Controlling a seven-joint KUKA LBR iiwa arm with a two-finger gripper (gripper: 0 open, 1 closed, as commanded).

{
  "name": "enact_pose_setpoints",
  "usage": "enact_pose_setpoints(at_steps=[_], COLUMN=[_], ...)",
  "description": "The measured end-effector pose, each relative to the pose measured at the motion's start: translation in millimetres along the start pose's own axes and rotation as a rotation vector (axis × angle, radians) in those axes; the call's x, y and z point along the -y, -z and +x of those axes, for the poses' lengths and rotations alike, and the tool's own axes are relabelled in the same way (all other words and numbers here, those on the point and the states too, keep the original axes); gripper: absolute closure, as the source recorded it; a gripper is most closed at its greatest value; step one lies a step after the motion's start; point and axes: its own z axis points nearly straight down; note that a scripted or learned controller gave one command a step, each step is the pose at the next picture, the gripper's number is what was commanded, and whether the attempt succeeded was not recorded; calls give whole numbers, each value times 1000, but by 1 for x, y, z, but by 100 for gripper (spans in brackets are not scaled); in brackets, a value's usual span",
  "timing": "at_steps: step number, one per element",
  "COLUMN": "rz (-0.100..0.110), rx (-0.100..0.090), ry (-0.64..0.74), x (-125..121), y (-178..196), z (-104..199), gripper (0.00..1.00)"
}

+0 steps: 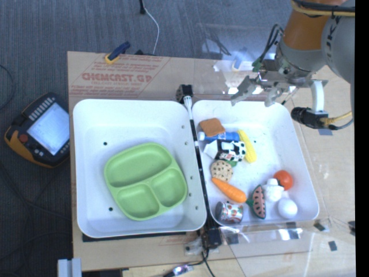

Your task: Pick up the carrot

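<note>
The orange carrot [229,189] lies on its side in the right bin [300,149], near the bin's front left, between a cookie [221,169] and a can [230,212]. My gripper [254,98] hangs over the back rim of the right bin, well behind the carrot. Its two fingers [242,91] are spread open with nothing between them.
Around the carrot are a corn cob [247,145], a cow-patterned toy [232,150], bread [212,127], a watermelon slice [258,201], a tomato [283,179] and a white egg [286,207]. The left bin [86,154] holds a green divided plate [147,180]. A pendant [40,130] lies on the floor at left.
</note>
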Motion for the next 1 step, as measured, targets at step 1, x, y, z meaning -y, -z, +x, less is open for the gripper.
enact_pose_setpoints(at_steps=[1], rz=[3], rx=[-2], ry=[326], x=[97], y=[-70], z=[-25], gripper=[0])
